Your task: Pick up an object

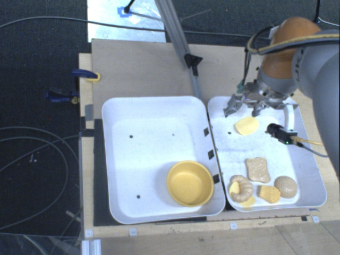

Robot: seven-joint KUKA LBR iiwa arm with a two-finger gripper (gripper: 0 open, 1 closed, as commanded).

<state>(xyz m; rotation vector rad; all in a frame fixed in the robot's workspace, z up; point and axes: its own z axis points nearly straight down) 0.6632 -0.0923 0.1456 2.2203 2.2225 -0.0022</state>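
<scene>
My gripper (245, 109) hangs over the far end of the right bin (308, 158), open, with nothing between its fingers. A pale yellow flat piece (247, 125) lies on the bin floor just below and in front of the fingertips, apart from them. Further toward the near end lie a tan toast slice (258, 169), a curled pastry (241, 188), a small yellow ridged piece (269, 194) and a beige round bun (286, 186).
The left bin (133, 116) holds a yellow bowl (190, 183) near its front right corner. A slanted metal pole (178, 33) ends in a black clamp (193, 61) behind the bins. A black cable connector (279, 133) hangs by the arm's wrist.
</scene>
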